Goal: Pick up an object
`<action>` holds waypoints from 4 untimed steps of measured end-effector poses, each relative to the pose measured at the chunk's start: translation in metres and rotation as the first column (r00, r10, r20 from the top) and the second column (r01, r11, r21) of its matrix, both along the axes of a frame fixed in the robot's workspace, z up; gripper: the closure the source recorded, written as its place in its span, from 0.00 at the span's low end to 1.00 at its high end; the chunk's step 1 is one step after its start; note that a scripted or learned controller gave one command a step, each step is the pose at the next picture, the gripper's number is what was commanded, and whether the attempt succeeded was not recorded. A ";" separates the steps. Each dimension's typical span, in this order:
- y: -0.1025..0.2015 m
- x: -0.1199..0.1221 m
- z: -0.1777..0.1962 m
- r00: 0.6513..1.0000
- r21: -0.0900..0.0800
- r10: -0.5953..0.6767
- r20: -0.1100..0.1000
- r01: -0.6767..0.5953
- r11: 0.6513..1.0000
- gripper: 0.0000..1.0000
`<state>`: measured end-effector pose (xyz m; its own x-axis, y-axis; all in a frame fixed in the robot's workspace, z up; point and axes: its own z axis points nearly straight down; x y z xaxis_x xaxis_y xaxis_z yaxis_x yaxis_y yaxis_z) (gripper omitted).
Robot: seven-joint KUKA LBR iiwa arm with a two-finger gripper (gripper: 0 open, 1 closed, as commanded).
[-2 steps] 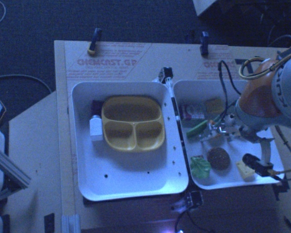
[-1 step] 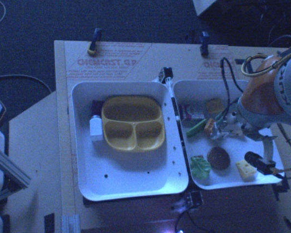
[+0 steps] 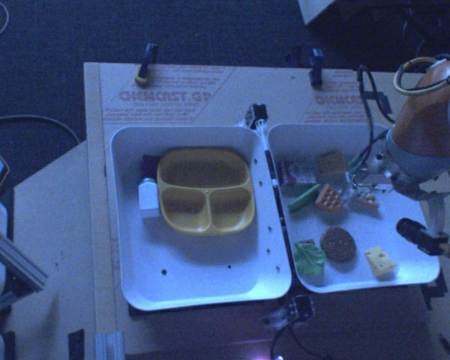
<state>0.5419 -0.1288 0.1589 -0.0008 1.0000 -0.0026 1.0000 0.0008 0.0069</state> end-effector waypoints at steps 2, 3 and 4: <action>-0.001 0.008 0.066 1.000 0.001 0.000 -0.003 0.000 1.000 1.00; 0.059 0.016 0.058 1.000 0.005 0.005 -0.009 -0.005 1.000 1.00; 0.121 0.020 0.063 1.000 0.005 0.007 -0.006 -0.007 1.000 1.00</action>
